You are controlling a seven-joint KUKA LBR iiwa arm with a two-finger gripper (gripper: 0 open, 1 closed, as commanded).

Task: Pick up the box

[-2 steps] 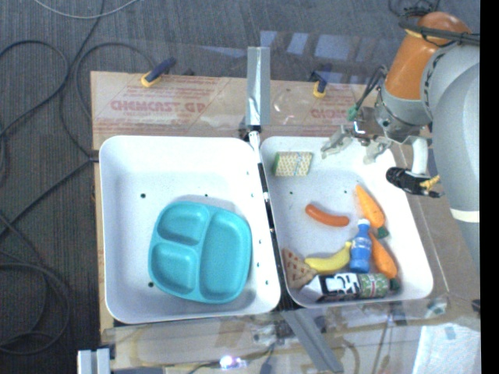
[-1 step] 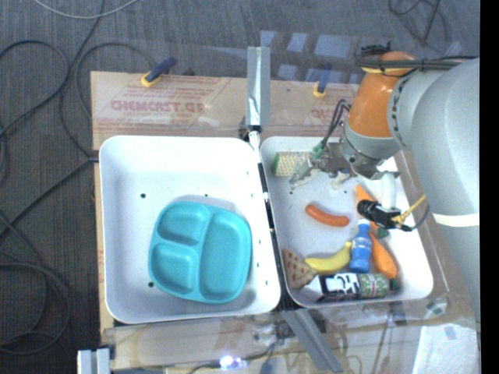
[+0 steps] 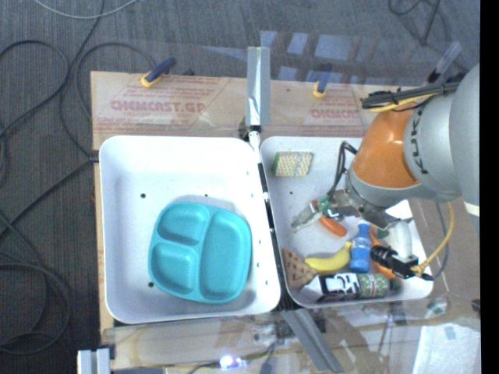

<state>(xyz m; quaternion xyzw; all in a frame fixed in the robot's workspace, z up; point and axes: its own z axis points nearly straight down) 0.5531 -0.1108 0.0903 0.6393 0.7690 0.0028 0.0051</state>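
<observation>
Brown board surface [image 3: 179, 107] carries two white bins side by side. Grey arm [image 3: 460, 131] with an orange band reaches in from 3 o'clock and hangs over the right bin.

Left bin [image 3: 125, 178]: one teal plate [image 3: 203, 252] with three compartments. It sits toward the bin's 6 o'clock, turned a bit off square.

Right bin [image 3: 308, 189] holds the clutter, mostly along its 6 o'clock side. Gripper [image 3: 326, 211] is near the bin's centre, low over the floor. How wide it stands can't be told; it's blurred and partly under the wrist.

- Banana [image 3: 329, 262]: yellow, curved, near, at 6 o'clock of the gripper.
- Box [image 3: 337, 285]: black with a white label, flat against the bin's 6 o'clock wall, just at 6 o'clock of the banana. It is apart from the gripper, with the banana between them.
- Can [image 3: 374, 286]: green, on its side, just at 3 o'clock of the box; their ends look to be touching.
- Bottle [image 3: 360, 254]: blue, cap end toward 12 o'clock, at the banana's 3 o'clock end, just at 12 o'clock of the can.
- Wedge [image 3: 295, 268]: brown, waffle-patterned, at 9 o'clock of the banana, beside the bin's 9 o'clock wall.
- Block [image 3: 292, 164]: pale green, dotted, alone in the bin's 11 o'clock corner, well apart from the rest.
- Orange stick [image 3: 334, 227]: small, just at 5 o'clock of the gripper; touching or not, can't tell.
- Clamps [image 3: 156, 72]: two, yellow, on the surface's 12 o'clock edge.
</observation>
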